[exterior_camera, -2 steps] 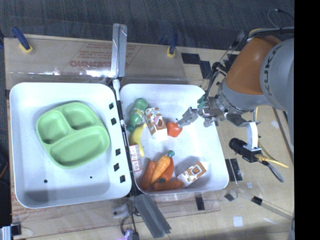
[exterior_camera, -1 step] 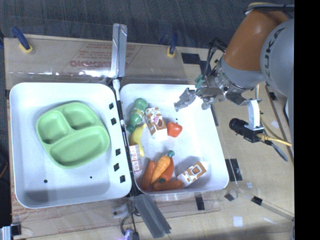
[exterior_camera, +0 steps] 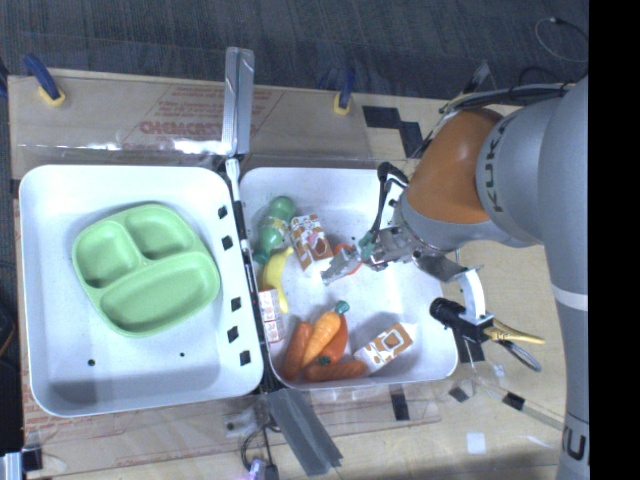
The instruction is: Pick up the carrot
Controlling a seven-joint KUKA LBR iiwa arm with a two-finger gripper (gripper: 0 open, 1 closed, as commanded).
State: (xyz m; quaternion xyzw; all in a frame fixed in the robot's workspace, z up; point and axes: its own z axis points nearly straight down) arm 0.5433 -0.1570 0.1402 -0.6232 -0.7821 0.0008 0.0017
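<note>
The carrot point(exterior_camera: 321, 336) lies near the front of the right bin point(exterior_camera: 430, 298), orange with a small green top pointing toward the middle of the bin. More orange carrot-like pieces point(exterior_camera: 297, 348) press against it at the front-left corner. My gripper point(exterior_camera: 343, 262) hangs over the middle of the right bin, reaching in from the right. It is behind the carrot, clearly apart from it, and nothing shows in its grasp.
A snack carton point(exterior_camera: 386, 345) lies just right of the carrot. A second carton point(exterior_camera: 310, 240), a banana point(exterior_camera: 276, 268) and green vegetables point(exterior_camera: 276, 222) crowd the bin's left side. The left bin point(exterior_camera: 60, 368) holds a green divided plate point(exterior_camera: 148, 266).
</note>
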